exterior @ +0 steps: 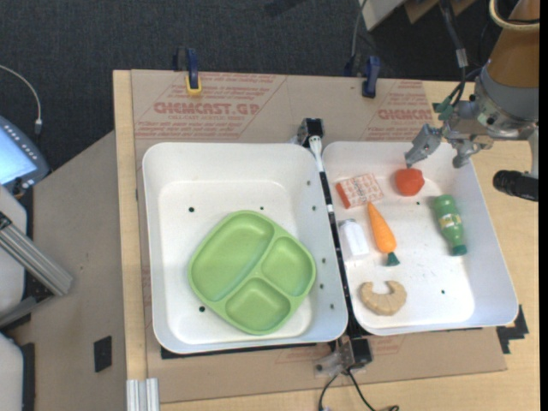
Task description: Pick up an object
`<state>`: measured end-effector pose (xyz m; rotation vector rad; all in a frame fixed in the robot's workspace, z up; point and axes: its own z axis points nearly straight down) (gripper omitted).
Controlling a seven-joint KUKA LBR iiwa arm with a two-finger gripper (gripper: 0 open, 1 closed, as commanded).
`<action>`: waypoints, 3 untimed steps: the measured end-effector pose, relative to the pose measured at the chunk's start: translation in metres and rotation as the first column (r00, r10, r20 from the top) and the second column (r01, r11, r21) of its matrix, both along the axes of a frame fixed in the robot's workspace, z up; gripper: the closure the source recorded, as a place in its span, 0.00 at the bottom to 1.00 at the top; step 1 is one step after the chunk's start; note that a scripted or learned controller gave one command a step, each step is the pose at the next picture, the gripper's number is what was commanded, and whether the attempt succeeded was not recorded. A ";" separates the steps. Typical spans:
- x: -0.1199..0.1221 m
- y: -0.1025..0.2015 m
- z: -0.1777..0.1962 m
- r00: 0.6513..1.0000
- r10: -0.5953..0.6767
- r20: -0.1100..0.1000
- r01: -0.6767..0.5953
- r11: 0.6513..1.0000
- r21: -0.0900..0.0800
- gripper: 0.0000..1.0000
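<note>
- Gripper (pixel 443 149) at about 1 o'clock of the view, above the far edge of the right bin (pixel 488 302); its two fingers are spread apart with nothing between them; left finger tip near the bin's back wall, right finger over the 2 o'clock rim
- Arm (pixel 514 58) comes in from 2 o'clock; orange band above the wrist
- Red tomato-like object (pixel 409 181) lies just below the spread fingers, toward 6 o'clock of them, apart from the tips; resting on the bin floor
- Green bottle (pixel 448 223) at 3 o'clock of the right bin, lying flat, cap end toward 6 o'clock
- Carrot (pixel 382 232) near the bin's middle, green top pointing to 5 o'clock
- Red-and-white packet (pixel 358 190) at 10 o'clock of the carrot, just beside its tip
- Small white block (pixel 353 237) at 9 o'clock of the carrot, by the left wall
- Croissant-shaped piece (pixel 382 297) at 6 o'clock of the bin, well apart from the bottle
- Left bin (pixel 163 229) holds a green divided plate (pixel 251 271), three compartments, toward 5 o'clock of that bin
- Both bins sit on a brown board (pixel 257 101); two blue clamps (pixel 192 65) on its 12 o'clock edge
</note>
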<state>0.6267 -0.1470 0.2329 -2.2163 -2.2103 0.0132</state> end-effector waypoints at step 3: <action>-0.001 -0.001 -0.118 1.000 0.003 0.006 -0.003 1.000 0.000 0.00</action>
